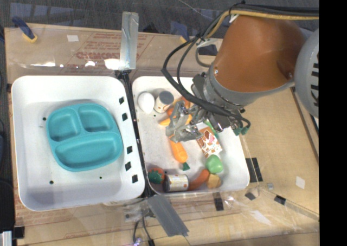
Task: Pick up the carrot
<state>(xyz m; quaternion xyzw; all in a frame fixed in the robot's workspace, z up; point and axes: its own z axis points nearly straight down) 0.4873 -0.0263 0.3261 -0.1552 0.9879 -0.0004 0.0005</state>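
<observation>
The carrot (179, 151) is a short orange piece with a green end pointing to the front, lying in the middle of the right bin (234, 147). My gripper (182, 127) hangs from the big orange-banded wrist, low in that bin. Its metal tip sits right at the carrot's far end, touching or nearly touching it. The carrot still rests on the bin floor. The wrist and cables hide the bin's right rear part.
Around the carrot lie a white ball (145, 100), a grey-topped piece (165, 97), a red-and-white packet (209, 143), a green fruit (214, 163), a small can (176, 182) and a red item (156, 174). The left bin (27, 131) holds a teal divided plate (84, 135).
</observation>
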